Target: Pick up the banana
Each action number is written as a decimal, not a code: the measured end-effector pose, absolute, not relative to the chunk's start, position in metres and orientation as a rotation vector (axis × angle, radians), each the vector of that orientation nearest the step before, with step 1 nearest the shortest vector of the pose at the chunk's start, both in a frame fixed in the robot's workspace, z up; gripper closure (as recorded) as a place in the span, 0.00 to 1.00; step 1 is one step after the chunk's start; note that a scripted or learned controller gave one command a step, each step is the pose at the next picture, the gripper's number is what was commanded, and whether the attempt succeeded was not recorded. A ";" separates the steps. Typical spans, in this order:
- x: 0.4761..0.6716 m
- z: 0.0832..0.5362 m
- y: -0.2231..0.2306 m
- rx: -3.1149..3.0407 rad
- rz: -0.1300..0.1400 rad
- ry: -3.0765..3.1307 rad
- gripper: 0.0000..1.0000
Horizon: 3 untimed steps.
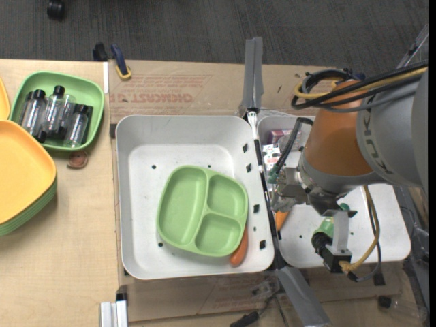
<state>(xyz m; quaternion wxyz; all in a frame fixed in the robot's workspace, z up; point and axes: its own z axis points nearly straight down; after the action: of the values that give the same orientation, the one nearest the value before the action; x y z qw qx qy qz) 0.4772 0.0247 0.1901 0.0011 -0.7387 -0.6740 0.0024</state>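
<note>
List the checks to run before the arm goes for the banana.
1. Banana's spot known: cannot tell. The arm covers much of the right bin.
2. Arm over a bin: ok. Its wrist hangs above the right bin's left part.
3. Left bin searched: ok. It holds a green plate and an orange piece at the plate's lower right edge. Neither is yellow.
4. Room to descend: not ok. Small items crowd the right bin's left edge, close beside the arm.
5. Grasp under way: cannot tell. The arm's body blocks what lies beneath it.
</note>
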 end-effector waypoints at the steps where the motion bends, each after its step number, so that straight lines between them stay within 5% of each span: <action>1: 0.477 0.190 0.025 -2.276 0.008 -2.163 1.00; 3: 0.477 0.189 0.028 -2.140 0.010 -2.295 1.00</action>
<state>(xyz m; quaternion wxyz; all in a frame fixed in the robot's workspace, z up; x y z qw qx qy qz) 0.4767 0.0277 0.1894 0.0019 -0.6819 -0.7314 0.0030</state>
